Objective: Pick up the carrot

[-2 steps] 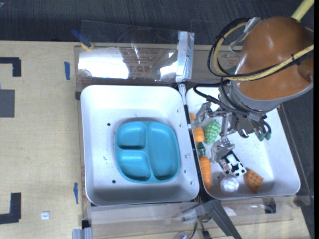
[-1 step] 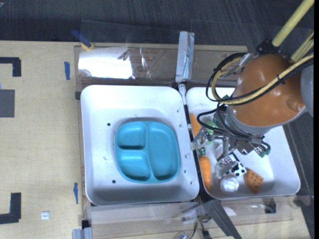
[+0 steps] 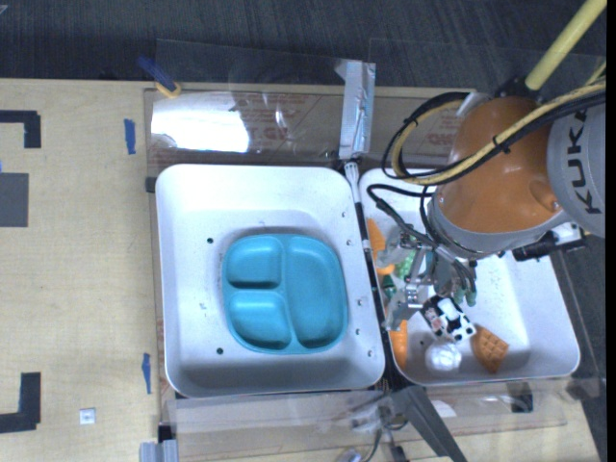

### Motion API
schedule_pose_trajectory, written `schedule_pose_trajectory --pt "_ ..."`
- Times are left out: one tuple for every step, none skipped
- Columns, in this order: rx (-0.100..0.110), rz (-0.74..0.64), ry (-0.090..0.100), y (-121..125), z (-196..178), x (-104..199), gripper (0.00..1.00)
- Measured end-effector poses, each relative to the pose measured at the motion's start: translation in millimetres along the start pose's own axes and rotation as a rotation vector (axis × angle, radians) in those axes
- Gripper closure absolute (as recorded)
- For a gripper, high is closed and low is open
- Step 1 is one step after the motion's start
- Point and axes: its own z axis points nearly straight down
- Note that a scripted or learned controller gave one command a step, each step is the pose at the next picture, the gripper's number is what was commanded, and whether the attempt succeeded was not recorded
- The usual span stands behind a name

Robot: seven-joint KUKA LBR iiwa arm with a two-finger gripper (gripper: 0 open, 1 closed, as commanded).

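Reaching: the grey arm [image 3: 500, 176] with its orange band comes in from the right and hangs over the right bin [image 3: 544, 340].
Gripper: the gripper [image 3: 423, 282] sits low over that bin's left half; whether it is spread, pressed together or pinching something cannot be told, since the wrist and cables cover it.
Carrot: the carrot [image 3: 398, 340] lies in the right bin, against its left wall and toward the near end, just below and left of the gripper.
Carrot axis: its long axis runs roughly along the bin wall, from far to near; which end is the tip is too small to make out.
Neighbours: a black-and-white toy [image 3: 450, 320] lies just right of the carrot, a pale round item [image 3: 444, 358] near it toward the front, and a brown waffle-like piece [image 3: 489, 348] further right.
More orange: another orange piece [image 3: 376, 241] with green bits beside it lies further back along the same wall, partly under the cables.
Left bin: the left bin [image 3: 192, 219] holds a blue divided plate [image 3: 285, 292], well apart from the carrot.
Hidden: the far part of the right bin is covered by the arm.
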Motion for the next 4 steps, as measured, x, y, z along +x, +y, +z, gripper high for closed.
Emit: schedule_pose_trajectory --pt "0.000 0.372 -0.004 -16 9 -93 0.00" --pt "-0.001 -0.422 -0.001 16 8 -81 0.00" --pt "0.000 -0.230 -0.009 6 -35 -123 0.00" --pt "-0.003 -0.207 -0.005 67 -30 -151 0.00"
